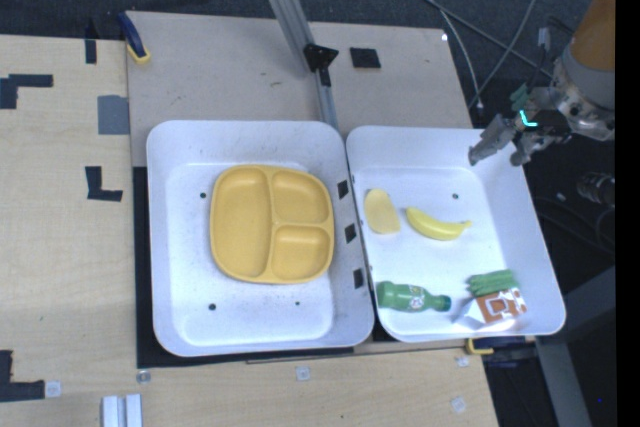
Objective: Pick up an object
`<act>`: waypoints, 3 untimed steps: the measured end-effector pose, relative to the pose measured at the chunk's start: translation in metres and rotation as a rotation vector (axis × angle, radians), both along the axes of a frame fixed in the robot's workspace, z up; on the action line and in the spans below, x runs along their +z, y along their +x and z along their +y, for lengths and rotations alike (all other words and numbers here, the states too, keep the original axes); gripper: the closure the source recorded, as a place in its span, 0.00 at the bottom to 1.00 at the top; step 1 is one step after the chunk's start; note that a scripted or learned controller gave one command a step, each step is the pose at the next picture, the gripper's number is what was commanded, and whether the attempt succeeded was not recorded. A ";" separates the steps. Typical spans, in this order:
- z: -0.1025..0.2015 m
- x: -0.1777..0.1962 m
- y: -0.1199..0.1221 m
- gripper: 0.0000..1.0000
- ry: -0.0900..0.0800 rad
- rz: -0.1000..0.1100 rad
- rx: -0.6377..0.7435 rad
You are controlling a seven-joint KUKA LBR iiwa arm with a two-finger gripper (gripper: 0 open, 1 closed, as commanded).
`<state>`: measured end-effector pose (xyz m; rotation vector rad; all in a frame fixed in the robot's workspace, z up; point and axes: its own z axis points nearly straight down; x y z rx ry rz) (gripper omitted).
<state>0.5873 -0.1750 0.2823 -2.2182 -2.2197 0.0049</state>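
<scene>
Two-finger gripper (503,147) on the grey arm with an orange band (600,35): hung over the upper right corner of the right-hand shallow white bin (520,215), two dark fingers spread apart, nothing between them.

Landmark for all positions: the right-hand bin.

Small yellow plastic banana (437,225): lay near the bin's middle, below and to the left of the gripper, well apart from it.

Pale yellow rounded plastic piece (381,212): lay left of the banana, near the bin's left wall.

Green plastic bottle (410,297): lay on its side along the bin's lower left edge.

Small orange-and-white carton with a green top (495,299): lay in the bin's lower right corner, just beside the bottle's cap end.

Yellow moulded tray with three compartments (271,222): sat in the left-hand white bin (180,215), adjoining the landmark bin's left wall.

Risks, as judged: no item yet grasped. A straight descent from this corner would likely meet the bin's rim or bare floor. The curved banana could roll from a poorly centred pinch; the carton, tucked against the corner walls, might leave no room for the fingers.
</scene>
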 end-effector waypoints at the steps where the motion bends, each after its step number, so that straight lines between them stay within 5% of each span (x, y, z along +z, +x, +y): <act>1: 0.000 0.002 0.001 0.00 -0.001 -0.003 0.001; 3: -0.001 -0.126 0.002 0.00 0.000 0.003 0.000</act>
